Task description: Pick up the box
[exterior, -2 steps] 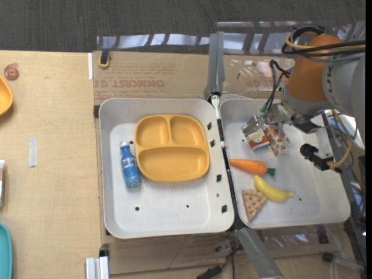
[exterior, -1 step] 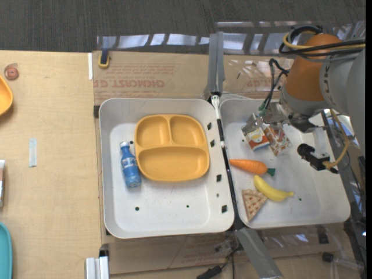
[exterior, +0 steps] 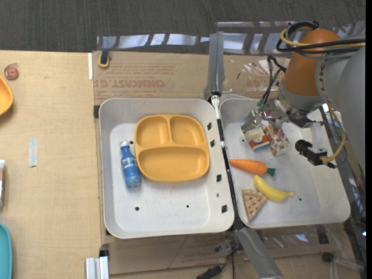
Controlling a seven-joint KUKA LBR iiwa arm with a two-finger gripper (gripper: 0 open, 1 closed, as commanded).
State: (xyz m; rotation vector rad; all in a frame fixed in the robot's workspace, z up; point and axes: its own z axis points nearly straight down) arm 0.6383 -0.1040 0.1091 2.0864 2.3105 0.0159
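Nearest the lens, right bin [exterior: 325,211] holds pizza slice [exterior: 252,203], banana [exterior: 273,189], carrot [exterior: 249,166]. Upper right, the gripper [exterior: 260,120] sits over a small box [exterior: 256,137] beside a carton [exterior: 278,141]; finger state cannot be told.

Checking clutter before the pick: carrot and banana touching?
Apart. The camera view shows a strip of white bin floor between the carrot and the banana lying below it.
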